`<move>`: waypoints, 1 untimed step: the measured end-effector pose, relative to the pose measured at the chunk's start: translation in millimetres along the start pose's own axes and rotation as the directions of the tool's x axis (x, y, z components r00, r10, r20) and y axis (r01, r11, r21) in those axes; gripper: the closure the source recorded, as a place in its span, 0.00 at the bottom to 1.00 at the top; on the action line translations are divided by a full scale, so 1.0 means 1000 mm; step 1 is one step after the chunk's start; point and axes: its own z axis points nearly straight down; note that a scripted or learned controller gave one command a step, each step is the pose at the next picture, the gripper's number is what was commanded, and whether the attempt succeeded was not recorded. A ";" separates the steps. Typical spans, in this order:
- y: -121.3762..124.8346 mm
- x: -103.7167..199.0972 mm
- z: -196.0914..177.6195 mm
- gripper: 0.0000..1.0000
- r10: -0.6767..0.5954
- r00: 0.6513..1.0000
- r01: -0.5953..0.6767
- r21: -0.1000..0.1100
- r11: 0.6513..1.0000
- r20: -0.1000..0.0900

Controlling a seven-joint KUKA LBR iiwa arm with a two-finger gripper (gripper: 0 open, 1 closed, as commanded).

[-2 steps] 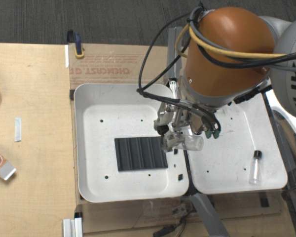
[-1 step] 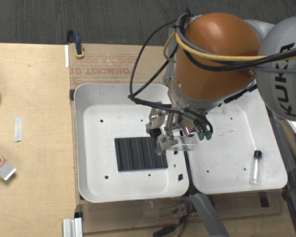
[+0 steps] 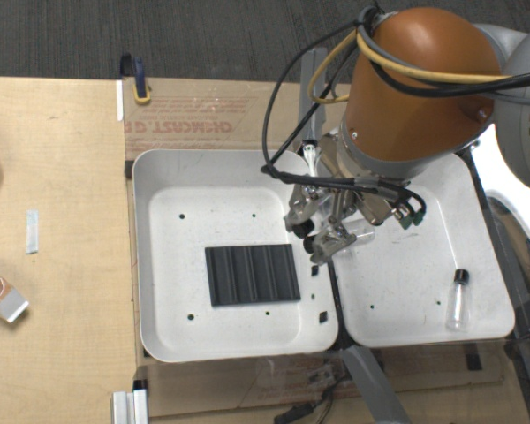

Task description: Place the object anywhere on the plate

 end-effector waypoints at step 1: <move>-0.002 0.015 0.013 1.00 -0.164 0.986 0.164 -0.001 0.986 -0.002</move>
